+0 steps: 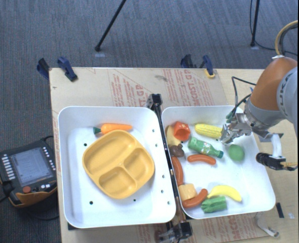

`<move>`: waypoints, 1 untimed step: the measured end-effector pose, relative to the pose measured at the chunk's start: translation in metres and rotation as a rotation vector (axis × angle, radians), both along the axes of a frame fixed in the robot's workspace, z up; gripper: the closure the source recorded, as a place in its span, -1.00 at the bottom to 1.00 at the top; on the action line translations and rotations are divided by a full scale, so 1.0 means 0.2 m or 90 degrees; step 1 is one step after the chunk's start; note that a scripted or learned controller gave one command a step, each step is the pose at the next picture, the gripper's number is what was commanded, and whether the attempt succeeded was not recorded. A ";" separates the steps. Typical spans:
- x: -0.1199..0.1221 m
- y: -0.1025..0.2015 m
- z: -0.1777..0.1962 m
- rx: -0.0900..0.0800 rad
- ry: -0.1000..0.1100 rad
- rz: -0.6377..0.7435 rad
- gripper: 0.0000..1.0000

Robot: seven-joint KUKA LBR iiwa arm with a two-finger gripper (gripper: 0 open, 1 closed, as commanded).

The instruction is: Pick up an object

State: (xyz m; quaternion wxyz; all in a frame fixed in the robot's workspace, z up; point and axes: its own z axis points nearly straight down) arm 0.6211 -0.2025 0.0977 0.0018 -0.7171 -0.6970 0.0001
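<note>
Overhead, we see the arm reaching in from the right, its gripper low over the upper right part of the right bin. We cannot tell how the gripper is set, and we see no object lifted off the bin floor.

Just left of the gripper lies a corn cob, and just below and to the right of it sits a green ball; whether the gripper touches either one we cannot tell. A green bottle lies on a slant below the corn, with a red sausage under it. Toward the bin's left wall we find an orange-red pepper-like piece, a small brown item and a long red sausage running along the wall. Near the lower edge sit a pale yellow block, another red sausage, a banana and a green leafy vegetable.

The left bin holds a yellow divided plate, with a carrot lying just above it. A teach pendant rests on the carpet left of the bench.
</note>
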 end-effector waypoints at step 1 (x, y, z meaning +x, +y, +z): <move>0.00 0.00 0.00 0.000 0.000 0.000 -1.00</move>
